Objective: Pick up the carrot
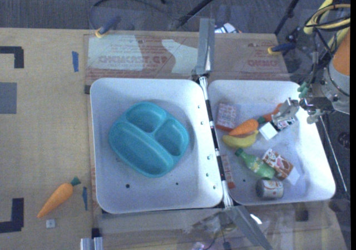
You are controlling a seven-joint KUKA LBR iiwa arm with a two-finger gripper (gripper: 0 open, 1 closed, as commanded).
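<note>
An orange carrot [245,127] with a green top lies in the right bin [320,182], near its middle, resting against a yellow banana [240,140]. My gripper [287,113] hovers at the bin's upper right, a short way right of the carrot and apart from it, just above a small white block [268,131]. A second carrot [55,199] lies on the bench outside the bins, at the lower left. The arm [340,70] enters from the right edge.
The left bin [103,96] holds a blue divided plate [149,138]. The right bin also has a small pink box [226,116], a green bottle [255,164], a red-and-white carton [278,164] and a can [270,188]. Cables and tripod legs stand beyond the bench.
</note>
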